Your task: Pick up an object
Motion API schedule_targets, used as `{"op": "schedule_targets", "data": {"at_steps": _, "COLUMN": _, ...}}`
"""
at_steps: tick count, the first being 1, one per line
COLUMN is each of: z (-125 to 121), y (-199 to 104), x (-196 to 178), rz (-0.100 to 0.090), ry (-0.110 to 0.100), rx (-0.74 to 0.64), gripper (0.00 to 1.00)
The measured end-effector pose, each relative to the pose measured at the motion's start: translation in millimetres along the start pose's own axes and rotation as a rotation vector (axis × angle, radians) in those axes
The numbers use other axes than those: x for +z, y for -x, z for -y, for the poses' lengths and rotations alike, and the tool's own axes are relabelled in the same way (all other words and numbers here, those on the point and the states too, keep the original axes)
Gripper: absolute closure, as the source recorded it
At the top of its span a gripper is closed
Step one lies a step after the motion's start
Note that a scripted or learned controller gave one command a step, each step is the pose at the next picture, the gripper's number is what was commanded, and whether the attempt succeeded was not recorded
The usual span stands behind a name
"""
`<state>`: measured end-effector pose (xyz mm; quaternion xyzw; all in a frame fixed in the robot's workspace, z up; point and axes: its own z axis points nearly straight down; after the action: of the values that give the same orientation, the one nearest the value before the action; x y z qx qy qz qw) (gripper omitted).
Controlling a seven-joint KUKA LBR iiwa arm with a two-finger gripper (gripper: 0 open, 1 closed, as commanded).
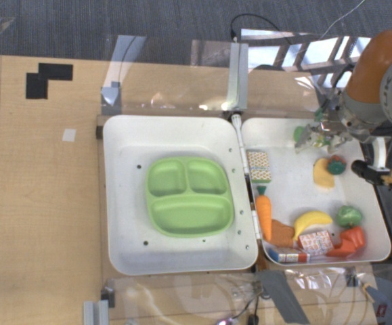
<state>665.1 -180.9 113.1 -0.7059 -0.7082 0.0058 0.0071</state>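
Hovering near the right white plastic bin's (277, 131) far edge, my gripper (324, 135) holds a small green object (300, 135); I see bare floor mid-bin.

Wooden bench (40, 202), grey carpet (148, 9)

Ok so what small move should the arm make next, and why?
Probably a short descent straight down. The gripper hangs at the far edge of the right bin, over a small green item, which I can't see between its fingers. The other toys lie nearer the front, so this one looks the closest target.
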Motion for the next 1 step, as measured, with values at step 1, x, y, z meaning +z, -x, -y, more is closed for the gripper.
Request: {"op": "schedule_targets", "data": {"at_steps": 1, "z": 1.4, "y": -49.1, "x": 28.0, "rz": 0.008, "ry": -0.008, "rx": -0.014, "gripper": 0.00}}
